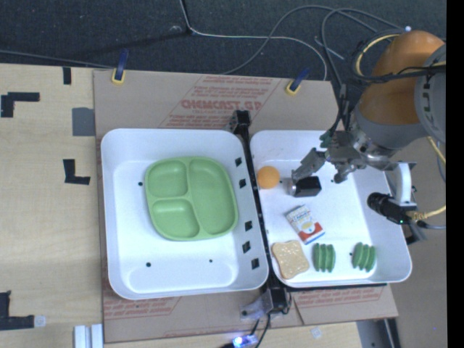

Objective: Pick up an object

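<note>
In the right bin (377, 216) lie an orange ball (268, 177), a small red and white carton (304, 224), a slice of toast (290, 259) and two green pepper-like pieces (324, 257) (363, 257). My gripper (303, 181) hangs over the bin's upper left part, just right of the orange ball. Its dark fingertips (308, 186) sit close above the bin floor, beside the ball and above the carton. Nothing shows between them.
The left bin (123, 194) holds a green three-compartment plate (191, 197). A black divider (250, 194) runs between the bins. Cables trail across the dark floor behind the bench. The arm's grey body and orange band fill the upper right.
</note>
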Controlling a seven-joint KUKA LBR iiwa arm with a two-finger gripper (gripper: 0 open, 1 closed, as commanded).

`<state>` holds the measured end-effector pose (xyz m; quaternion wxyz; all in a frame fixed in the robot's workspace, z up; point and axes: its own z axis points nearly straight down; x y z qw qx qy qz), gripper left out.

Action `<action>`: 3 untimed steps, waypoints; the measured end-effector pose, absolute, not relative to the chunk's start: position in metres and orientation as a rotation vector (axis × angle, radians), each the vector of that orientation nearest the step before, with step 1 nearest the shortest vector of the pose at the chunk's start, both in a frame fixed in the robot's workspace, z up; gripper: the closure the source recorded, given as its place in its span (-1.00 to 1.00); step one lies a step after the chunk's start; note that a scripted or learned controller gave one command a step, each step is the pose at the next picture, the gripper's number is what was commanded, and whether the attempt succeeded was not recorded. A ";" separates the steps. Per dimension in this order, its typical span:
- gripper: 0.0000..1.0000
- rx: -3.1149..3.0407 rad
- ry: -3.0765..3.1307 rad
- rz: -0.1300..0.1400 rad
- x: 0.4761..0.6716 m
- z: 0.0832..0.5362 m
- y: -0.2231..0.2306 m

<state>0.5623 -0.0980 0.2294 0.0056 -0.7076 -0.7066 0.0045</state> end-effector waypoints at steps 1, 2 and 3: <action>-1.00 -2.219 -2.222 0.002 0.565 0.236 -0.098; -1.00 -2.218 -2.218 0.007 0.567 0.173 -0.102; -1.00 -2.217 -2.217 0.008 0.557 0.112 -0.101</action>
